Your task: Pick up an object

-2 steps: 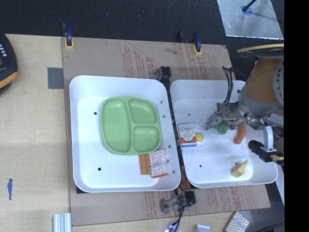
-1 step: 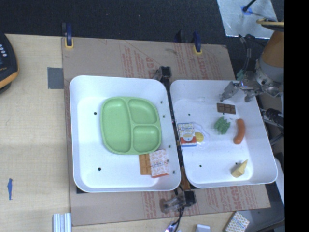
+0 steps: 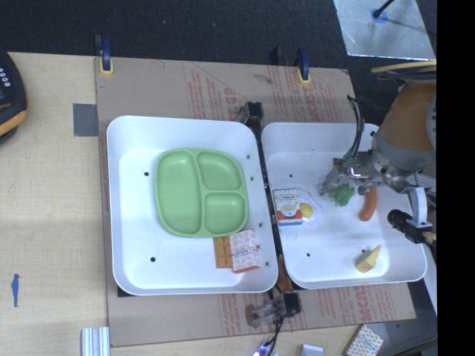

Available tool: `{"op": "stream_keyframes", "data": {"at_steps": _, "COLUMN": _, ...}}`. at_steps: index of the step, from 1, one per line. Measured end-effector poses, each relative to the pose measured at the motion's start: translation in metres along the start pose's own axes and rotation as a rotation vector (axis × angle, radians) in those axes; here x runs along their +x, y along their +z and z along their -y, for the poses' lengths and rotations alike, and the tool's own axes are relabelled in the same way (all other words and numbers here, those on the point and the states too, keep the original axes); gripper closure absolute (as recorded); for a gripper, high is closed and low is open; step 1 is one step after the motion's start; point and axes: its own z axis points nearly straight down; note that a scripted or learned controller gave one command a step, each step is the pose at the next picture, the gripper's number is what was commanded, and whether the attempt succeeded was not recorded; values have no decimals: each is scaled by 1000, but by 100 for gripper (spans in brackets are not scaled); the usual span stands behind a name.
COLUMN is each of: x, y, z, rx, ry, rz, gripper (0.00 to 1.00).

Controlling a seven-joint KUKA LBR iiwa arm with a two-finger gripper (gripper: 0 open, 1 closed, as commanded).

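A: Left bin (image 3: 130, 199)?

B: Holds a green plate (image 3: 200, 191) with three sections, lying flat near the middle. Just below the plate, a brown wafer (image 3: 222, 252) and a small packet (image 3: 245, 251) side by side, touching, near the bin's lower right corner.

A: Right bin (image 3: 326, 273)?

B: Holds a small printed card (image 3: 286, 205) near the left wall, with a bit of yellow and white (image 3: 306, 211) right beside. Further right, a green broccoli piece (image 3: 341, 194) and an orange carrot (image 3: 367, 205), close together but apart. Down in the lower right corner, a yellow cheese wedge (image 3: 367, 259), well apart from the rest.

A: Arm?

B: Comes in from the right, grey with an orange band (image 3: 408, 117) above the wrist. Tool (image 3: 343, 178) sits low over the right bin, directly above the broccoli, between card and carrot.

A: Clenched or released?

B: Cannot tell; too small and cluttered at the tip. Nothing seen clearly held.

A: Around the bins?

B: Brown cardboard (image 3: 185, 87) under both, clipped at the top edge with two clamps (image 3: 105, 54), on a pale wood surface (image 3: 44, 236). A dark device (image 3: 9, 95) at the far left edge.
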Motion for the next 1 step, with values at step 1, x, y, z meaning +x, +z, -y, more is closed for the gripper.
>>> {"op": "stream_keyframes", "data": {"at_steps": 1, "x": -3, "y": -13, "z": -3, "rx": -6, "ry": -1, "rz": 4, "gripper": 100}}
